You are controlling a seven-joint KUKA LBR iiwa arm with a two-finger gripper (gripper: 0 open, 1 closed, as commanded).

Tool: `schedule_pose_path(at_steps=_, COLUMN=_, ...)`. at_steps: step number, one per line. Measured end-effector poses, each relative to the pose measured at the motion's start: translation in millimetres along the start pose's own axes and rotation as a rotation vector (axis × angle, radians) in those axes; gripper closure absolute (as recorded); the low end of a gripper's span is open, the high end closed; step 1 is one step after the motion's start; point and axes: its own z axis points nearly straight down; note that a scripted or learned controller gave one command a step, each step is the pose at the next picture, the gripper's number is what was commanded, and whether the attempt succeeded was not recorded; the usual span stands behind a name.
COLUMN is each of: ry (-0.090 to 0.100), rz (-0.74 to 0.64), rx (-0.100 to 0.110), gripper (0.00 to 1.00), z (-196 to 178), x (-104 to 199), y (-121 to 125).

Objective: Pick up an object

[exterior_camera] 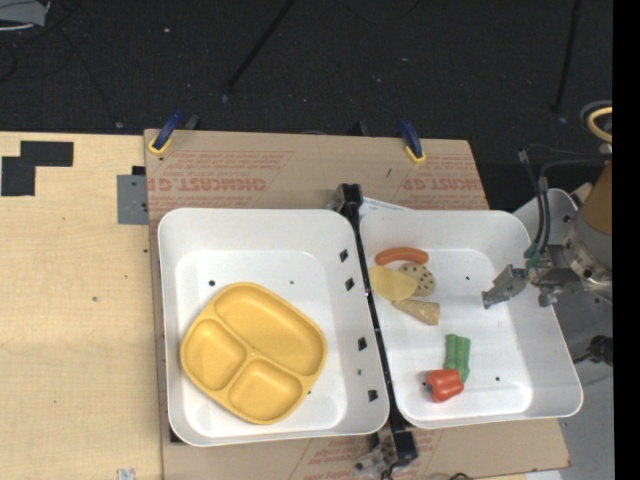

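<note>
The tool [497,294], its opening impossible to tell, was seen over the right bin's [545,388] far edge, well apart from the sausage [401,257] and green piece [458,354].

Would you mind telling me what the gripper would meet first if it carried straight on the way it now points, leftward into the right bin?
Probably the tan wedge-shaped piece, just below the yellow chip. The gripper sits at the right bin's right side, with bare white floor between. Its height is unclear, so it might pass above.
</note>
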Motion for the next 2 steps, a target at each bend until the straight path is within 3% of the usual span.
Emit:
schedule_pose_path(at_steps=1, ry=0.000, rz=-0.002, rx=-0.002, gripper=0.00, z=-25, x=22, y=-5)
schedule_pose_path(at_steps=2, ry=0.000, rz=-0.004, rx=-0.004, gripper=0.00, z=-65, x=59, y=26)
